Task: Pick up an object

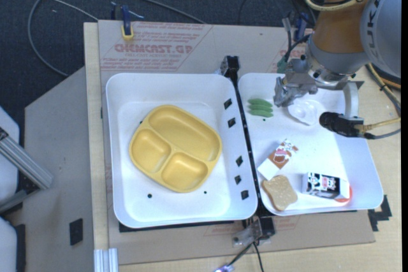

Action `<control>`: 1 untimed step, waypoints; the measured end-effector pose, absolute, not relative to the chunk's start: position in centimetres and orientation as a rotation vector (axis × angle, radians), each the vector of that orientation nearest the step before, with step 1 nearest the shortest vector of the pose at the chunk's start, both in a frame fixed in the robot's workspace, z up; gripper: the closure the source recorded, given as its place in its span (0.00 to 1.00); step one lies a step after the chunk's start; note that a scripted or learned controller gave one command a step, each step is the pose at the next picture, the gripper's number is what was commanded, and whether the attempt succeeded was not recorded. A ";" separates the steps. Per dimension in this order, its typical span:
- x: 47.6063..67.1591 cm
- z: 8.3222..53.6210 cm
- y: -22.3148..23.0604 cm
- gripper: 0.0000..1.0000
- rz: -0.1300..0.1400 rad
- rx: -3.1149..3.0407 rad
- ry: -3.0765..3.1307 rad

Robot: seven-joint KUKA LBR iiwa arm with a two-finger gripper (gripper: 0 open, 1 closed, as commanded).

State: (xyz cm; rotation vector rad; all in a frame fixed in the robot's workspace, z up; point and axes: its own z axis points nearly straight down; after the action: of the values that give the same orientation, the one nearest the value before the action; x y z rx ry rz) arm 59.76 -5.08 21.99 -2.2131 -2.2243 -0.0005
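Observation:
My gripper (288,93) hangs low over the back of the right bin (357,156), just right of a green pea pod (259,106) and beside a clear crumpled plastic piece (305,111). Nothing shows between the fingers. Further forward in the same bin lie a small red-and-white packet (282,155), a slice of toast (279,192) and a black-and-white carton (325,185). A yellow divided plate (175,148) rests in the left bin (121,137).
A black divider with clips (237,130) runs between the bins. A black cylindrical part (340,123) of the arm juts out over the right bin. Cables trail on the dark floor behind the bench, and a blue clamp (126,20) holds the cardboard backing.

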 end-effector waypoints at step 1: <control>58.1 23.1 0.5 1.00 -0.001 -2.212 -2.225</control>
State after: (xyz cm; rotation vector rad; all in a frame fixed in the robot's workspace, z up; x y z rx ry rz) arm 58.13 0.47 23.13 -2.2119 -2.2254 -0.0008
